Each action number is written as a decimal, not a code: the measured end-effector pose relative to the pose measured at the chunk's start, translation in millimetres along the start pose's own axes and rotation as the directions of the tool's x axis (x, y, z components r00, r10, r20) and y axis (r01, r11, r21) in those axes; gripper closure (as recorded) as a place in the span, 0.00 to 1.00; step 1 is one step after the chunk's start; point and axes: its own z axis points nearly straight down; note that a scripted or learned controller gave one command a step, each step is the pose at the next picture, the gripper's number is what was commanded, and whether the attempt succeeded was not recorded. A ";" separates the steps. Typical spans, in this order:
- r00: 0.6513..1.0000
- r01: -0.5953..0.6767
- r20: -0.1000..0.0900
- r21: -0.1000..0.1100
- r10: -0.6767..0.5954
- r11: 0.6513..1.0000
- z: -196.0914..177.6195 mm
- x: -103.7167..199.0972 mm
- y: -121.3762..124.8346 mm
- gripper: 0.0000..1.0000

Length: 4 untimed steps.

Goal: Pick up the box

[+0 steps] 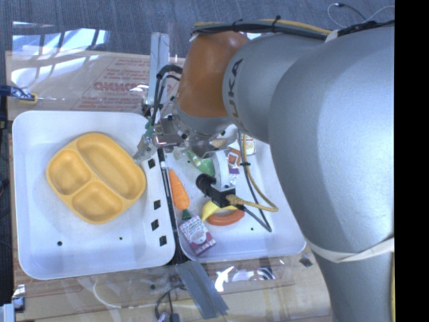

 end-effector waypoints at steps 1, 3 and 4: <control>0.989 0.150 0.000 0.001 -0.150 0.989 57.0 86.9 -72.9 0.00; 0.917 0.399 0.002 -0.006 -0.399 0.917 67.4 146.4 73.3 0.00; 0.994 0.109 0.000 -0.006 -0.109 0.994 64.7 151.8 90.9 0.00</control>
